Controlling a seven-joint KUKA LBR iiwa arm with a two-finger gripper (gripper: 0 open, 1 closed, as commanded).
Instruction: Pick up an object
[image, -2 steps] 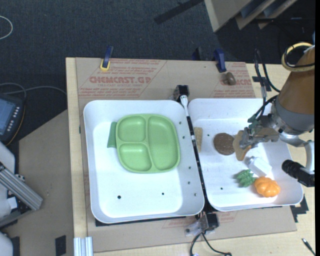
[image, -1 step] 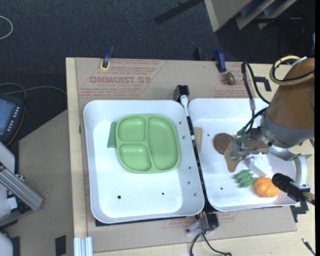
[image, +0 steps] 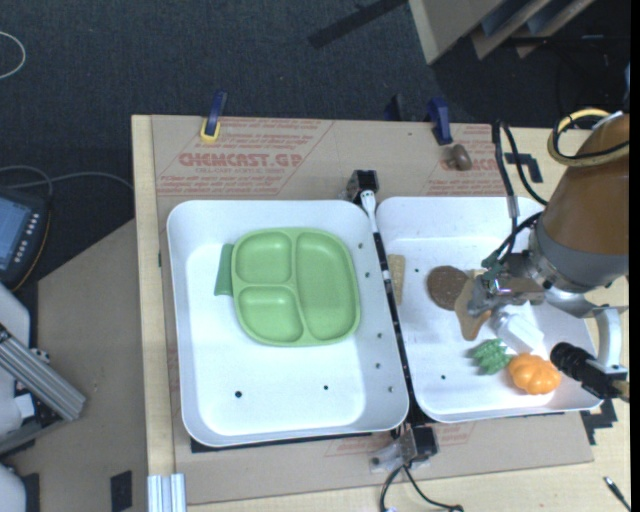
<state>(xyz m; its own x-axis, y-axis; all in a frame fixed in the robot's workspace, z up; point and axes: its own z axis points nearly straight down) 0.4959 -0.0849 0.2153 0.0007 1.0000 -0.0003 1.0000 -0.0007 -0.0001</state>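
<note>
1. A surface (image: 300, 140) covered in brown cardboard carries two shallow white bins side by side, seen from above at a slant.
2. The left bin (image: 200, 380) holds a green divided plate (image: 295, 285) with three compartments, lying flat near the bin's middle.
3. The right bin (image: 440, 390) holds several small objects: a round brown piece (image: 446, 287) near its middle, a green leafy toy (image: 490, 354) and an orange toy (image: 533, 373) just beside it, near the front right corner.
4. The grey arm with an orange band reaches in from the right, and its tool (image: 487, 300) sits low over the right bin, just right of the brown piece.
5. How far the tool is open, and whether it grips anything, cannot be told from this angle.
</note>
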